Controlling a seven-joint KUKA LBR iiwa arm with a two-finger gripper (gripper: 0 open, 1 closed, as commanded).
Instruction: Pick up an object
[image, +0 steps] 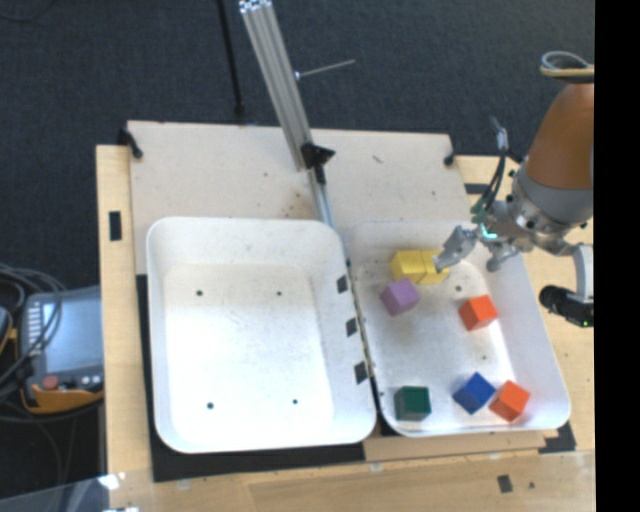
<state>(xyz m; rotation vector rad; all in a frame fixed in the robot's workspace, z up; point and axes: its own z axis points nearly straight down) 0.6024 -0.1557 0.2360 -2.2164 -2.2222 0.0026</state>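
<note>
While hand (452, 250) nears yellow block (412, 265), purple block (399, 297) sits adj.

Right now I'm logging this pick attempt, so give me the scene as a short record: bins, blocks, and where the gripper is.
left bin: white, shallow, no blocks seen in it
right bin: white, holds six blocks
yellow block: far side of right bin, next to gripper
purple block: just in front of yellow block
orange blocks: one mid-bin, one at near right corner
blue block: touching the corner orange block
green block: near left corner
gripper: low beside yellow block; grasp not confirmed
</note>
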